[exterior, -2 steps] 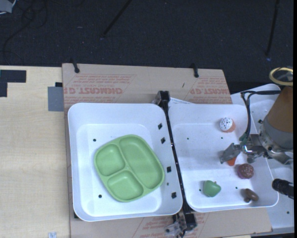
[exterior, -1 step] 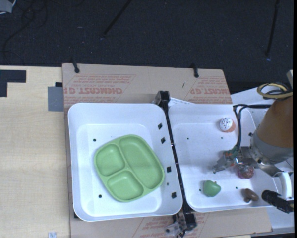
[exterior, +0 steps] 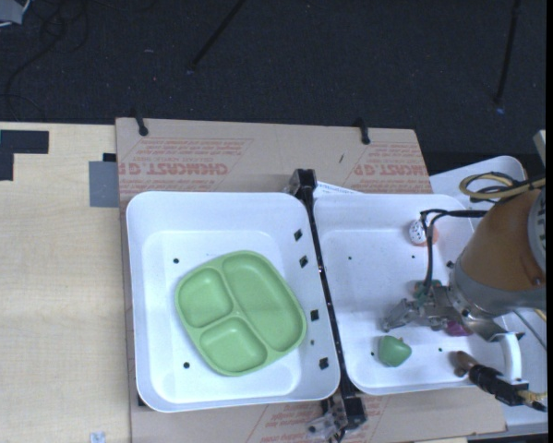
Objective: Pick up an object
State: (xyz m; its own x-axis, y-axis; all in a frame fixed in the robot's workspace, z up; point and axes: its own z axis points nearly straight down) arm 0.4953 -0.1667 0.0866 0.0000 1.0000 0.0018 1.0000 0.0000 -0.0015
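Reaching in from the right, the grey arm (exterior: 511, 257) with its orange band hangs over the right bin (exterior: 368, 247), and its tool (exterior: 407, 314) sits low over the bin floor, pointing toward the middle of the bench. The metal fingers (exterior: 396, 317) look spread a little apart, with nothing between them.

Just below and beside the tool lies a small green object (exterior: 393, 350), rounded and lumpy, resting on the white floor near the bin's front edge. It is close to the fingertips but apart from them; bare white floor shows between the two. A small pale ball (exterior: 417, 233) with an orange-red spot beside it sits near the back right corner of the same bin, well apart from the green object. A small brown thing (exterior: 461, 365) lies at the front right of this bin, partly under the arm; what it is cannot be told.

The left bin (exterior: 156, 247) holds a light green divided plate (exterior: 240, 312) with three compartments, lying flat and turned at an angle, nearer the front of the bin.

Both bins rest on a sheet of brown cardboard (exterior: 258, 160) with red printing, laid on the pale wood bench (exterior: 45, 293). A black cable (exterior: 442, 218) loops from the arm over the right bin's back edge.
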